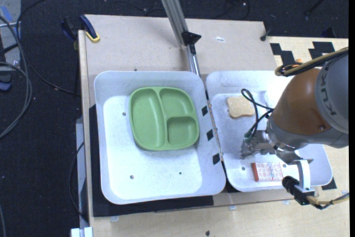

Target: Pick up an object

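Note:
My gripper (pixel 250 148) hangs low over the middle of the right bin (pixel 224 83), under the grey arm and its orange band. A tan, toast-like piece (pixel 239 107) lies in the far part of that bin, above the gripper in the view and apart from it. A small red and white packet (pixel 268 171) lies near the bin's front edge, just to the right of the gripper. The arm hides much of the bin's right side.
The left bin (pixel 111 136) holds a green divided tray (pixel 165 117) in its far half. A metal pole (pixel 173 5) slants down from the top to the bins' far edge. Cables cross the dark floor around the bench.

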### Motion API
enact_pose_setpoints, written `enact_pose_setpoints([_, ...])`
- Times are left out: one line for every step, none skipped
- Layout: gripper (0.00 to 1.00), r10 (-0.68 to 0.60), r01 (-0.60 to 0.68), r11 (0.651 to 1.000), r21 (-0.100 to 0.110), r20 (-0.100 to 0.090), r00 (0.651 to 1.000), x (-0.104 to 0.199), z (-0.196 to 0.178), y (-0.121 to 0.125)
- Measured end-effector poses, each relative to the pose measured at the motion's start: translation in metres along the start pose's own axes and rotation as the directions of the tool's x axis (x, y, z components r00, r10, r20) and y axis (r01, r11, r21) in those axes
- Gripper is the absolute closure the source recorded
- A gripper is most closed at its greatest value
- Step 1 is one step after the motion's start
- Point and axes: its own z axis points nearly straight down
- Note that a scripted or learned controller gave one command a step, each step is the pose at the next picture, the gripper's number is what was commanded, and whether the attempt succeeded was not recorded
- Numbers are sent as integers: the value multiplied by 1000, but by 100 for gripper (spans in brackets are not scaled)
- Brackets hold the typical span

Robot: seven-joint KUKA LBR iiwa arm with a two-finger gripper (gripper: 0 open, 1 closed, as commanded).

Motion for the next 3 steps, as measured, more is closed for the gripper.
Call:
enact_pose_setpoints([100,-7,7,1000,0,-1,1000,1,-60,10])
enact_pose_setpoints([100,-8,8,1000,-1,0,1000,3,-120,19])
enact_pose_setpoints([100,-7,7,1000,-2,0,1000,3,-182,16])
